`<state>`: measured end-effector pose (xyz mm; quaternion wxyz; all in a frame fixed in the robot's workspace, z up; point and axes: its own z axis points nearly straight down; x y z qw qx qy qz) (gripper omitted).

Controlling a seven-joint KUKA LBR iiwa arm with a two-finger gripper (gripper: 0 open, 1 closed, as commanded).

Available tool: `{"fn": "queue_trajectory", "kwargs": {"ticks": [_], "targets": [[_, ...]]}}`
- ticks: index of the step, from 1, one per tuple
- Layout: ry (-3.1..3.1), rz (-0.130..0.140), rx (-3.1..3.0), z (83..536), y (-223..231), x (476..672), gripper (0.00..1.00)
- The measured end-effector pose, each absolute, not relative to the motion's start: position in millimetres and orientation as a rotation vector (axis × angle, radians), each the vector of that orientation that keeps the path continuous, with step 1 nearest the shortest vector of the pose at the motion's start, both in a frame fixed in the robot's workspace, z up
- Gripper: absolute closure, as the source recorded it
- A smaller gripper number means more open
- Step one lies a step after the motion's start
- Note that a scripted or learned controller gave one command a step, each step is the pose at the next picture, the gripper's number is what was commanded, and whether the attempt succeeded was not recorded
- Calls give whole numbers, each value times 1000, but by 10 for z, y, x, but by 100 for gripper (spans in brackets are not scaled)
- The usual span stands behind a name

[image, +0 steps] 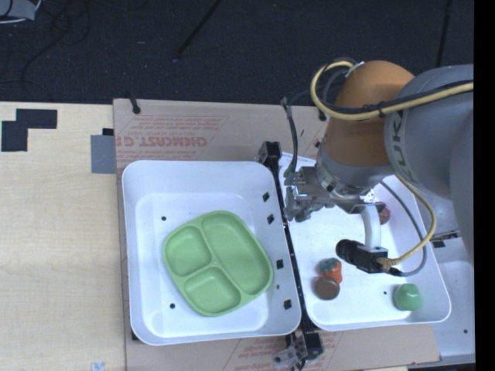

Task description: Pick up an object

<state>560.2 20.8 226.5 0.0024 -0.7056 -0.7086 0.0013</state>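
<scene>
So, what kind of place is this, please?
Probably a robotics lab bench. Two white bins sit on a cardboard sheet, a grey arm reaches in, and loose cables lie on dark floor behind.

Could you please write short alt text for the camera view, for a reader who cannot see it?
A grey robot arm with an orange band reaches from the right over the right white bin, its gripper near the divider between bins. That bin holds a green block, a brown round object and a small orange-and-teal object. The left bin holds a green divided plate.
</scene>
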Motion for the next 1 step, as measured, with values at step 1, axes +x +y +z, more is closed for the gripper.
{"fn": "queue_trajectory", "kwargs": {"ticks": [1], "targets": [[-2222,6,-2214,2154,715,5556,100]]}}
